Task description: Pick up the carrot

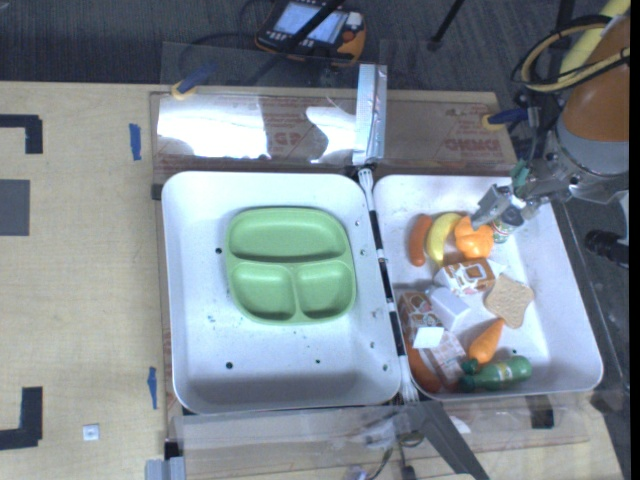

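At the left we note the green tray in its bin. The carrot lies at 5 o'clock in the right bin: likely light, stiff, slick; grip mid-body. The gripper hovers at 1 o'clock; its state we cannot tell.

Two white bins seen side by side, one green divided plate counted in the left bin, one banana, one bread slice, one carrot counted in the right bin
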Motion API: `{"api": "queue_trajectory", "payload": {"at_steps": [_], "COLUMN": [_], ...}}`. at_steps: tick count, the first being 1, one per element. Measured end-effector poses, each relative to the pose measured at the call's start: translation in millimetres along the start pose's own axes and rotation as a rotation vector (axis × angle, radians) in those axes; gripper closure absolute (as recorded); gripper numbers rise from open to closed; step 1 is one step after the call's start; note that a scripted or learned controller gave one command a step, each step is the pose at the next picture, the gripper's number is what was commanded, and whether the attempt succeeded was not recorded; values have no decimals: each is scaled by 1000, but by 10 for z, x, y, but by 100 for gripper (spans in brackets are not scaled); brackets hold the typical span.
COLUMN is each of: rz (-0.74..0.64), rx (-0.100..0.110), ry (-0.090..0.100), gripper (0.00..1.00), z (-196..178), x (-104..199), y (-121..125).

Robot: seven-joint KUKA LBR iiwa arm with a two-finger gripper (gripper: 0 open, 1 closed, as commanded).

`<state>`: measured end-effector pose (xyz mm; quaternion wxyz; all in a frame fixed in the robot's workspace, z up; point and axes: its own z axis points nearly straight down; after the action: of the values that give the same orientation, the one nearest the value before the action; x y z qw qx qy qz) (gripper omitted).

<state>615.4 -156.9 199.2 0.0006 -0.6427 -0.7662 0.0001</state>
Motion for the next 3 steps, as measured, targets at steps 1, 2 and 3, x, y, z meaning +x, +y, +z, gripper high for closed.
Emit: {"api": "queue_trajectory", "payload": {"at_steps": [1, 2, 3], "rz": [-37, 69, 71], "rx": [-26, -36, -46], "ry": [-11, -12, -22], "gripper": [0, 0, 100], "z": [669, 728, 587], "x": [-139, -121, -151], "y": [284, 264, 283]}}
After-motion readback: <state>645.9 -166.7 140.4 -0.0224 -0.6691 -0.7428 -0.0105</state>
